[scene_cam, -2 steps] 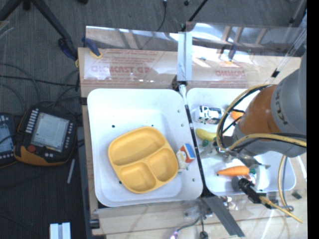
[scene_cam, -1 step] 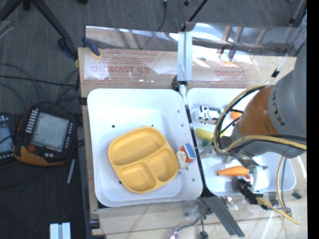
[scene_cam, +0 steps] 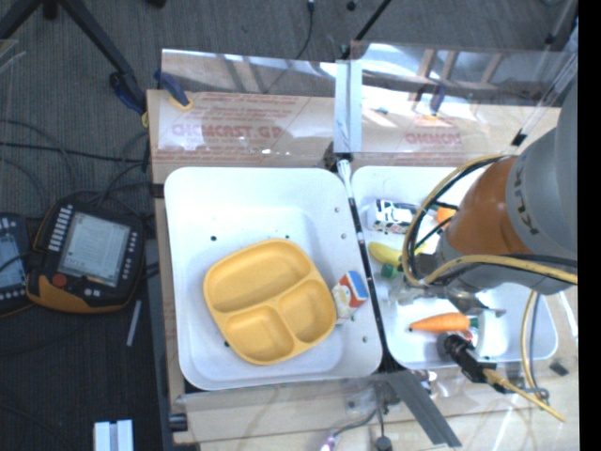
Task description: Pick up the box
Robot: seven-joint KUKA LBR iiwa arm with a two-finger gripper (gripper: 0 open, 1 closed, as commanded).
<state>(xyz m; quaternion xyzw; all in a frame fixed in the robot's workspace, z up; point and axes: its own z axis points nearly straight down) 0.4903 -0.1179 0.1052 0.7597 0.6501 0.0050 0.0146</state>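
The hand (scene_cam: pixel 427 285) hangs low over the right bin (scene_cam: pixel 526 346); I cannot tell its grip. The box (scene_cam: pixel 352 292) lies left of it, propped against the yellow tray (scene_cam: pixel 268 301).

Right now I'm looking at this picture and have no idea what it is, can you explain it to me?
One camera above a bench looks down at a slant. Two shallow white bins sit side by side. The left bin holds a yellow divided plate and, beside it, a small red and white box. The grey and orange shape on the right is a robot arm leaning over the right bin, where a carrot, a banana and a few other small items lie. Nothing can be seen held.
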